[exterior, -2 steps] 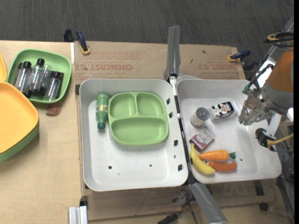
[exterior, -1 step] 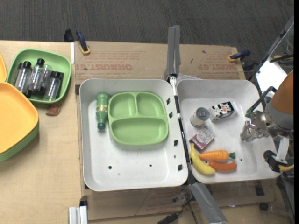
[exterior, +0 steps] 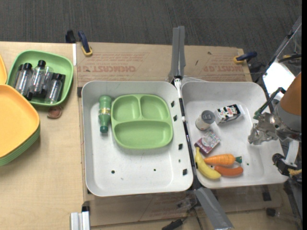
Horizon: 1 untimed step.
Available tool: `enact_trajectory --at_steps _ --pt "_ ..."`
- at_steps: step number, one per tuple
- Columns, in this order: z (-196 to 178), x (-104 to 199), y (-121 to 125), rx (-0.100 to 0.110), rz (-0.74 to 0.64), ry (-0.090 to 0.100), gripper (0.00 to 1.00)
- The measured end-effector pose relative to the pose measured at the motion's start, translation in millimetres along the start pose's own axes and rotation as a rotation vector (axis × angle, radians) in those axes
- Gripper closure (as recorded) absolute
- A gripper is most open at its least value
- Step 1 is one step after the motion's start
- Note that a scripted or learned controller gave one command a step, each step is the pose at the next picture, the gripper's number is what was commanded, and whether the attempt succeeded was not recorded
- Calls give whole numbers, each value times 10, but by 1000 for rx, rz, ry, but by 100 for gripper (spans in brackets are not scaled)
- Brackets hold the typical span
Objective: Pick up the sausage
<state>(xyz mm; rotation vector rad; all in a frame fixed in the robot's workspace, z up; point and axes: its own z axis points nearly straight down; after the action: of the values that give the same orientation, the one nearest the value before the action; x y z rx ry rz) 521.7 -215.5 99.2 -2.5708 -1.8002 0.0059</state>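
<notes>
Sausage (exterior: 230,171): smooth red-orange rounded cylinder, lying lower centre of right bin (exterior: 249,92), touching carrot (exterior: 220,160) just above it and curved yellow banana (exterior: 205,166) to its left. Carrot glossy orange plastic with green tip. Nearby: crinkled pink packet (exterior: 208,142), small metal can (exterior: 206,120), black-and-white carton (exterior: 228,113). Left bin (exterior: 91,143) holds matte green divided plate (exterior: 142,120) and green bottle (exterior: 104,113). Gripper (exterior: 258,134) metallic, at right edge of right bin, apart from sausage; finger state cannot tell.
</notes>
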Motion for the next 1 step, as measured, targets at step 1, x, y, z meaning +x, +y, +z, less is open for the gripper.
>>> enact_trajectory --at_steps 1 --pt "-79 -7 -5 2 1 -1 100"
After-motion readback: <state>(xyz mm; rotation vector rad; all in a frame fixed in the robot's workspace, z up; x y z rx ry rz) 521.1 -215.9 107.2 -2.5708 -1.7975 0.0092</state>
